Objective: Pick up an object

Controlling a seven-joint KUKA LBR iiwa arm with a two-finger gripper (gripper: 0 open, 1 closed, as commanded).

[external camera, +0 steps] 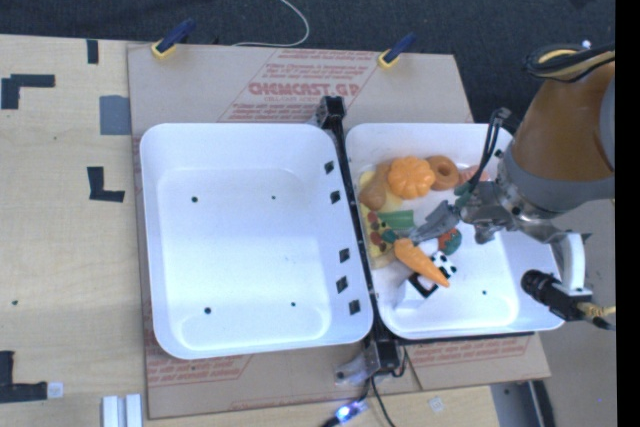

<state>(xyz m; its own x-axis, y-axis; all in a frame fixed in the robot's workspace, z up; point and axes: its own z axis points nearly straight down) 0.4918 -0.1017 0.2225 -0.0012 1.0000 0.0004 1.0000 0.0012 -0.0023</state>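
In the camera view, the gripper (pixel 437 223) hangs low over the right bin (pixel 500 307), its grey fingers reaching leftward into the heap of toys, with the tips just above the carrot (pixel 420 262) and beside a small dark green piece (pixel 449 240); whether it is released or clenched I cannot tell, since the tips blur into the clutter, and nothing is plainly caught between them. The risk here, as I judge it, comes from crowding: the things lie touching and partly stacked, so a closing grasp could land on two at once, nip an edge and let it slip, or shove the pile against the divider (pixel 345 205) between the bins. The carrot is tapered and smooth, so it may squirt out sideways if pinched near its thin end. The round orange pumpkin (pixel 411 176) would likely roll away from a glancing touch. As for contents, the right bin holds everything: the pumpkin at the far side, a tan ring-shaped donut (pixel 442 171) touching it on the right, a yellowish piece (pixel 372 186) to its left, a green piece (pixel 393 218) nearer, some small mixed-colour bits (pixel 380 237) by the divider, the carrot nearer still, and a black and white piece (pixel 432 281) at its tip. The left bin (pixel 240 245) shows bare white floor with a few dark dots.
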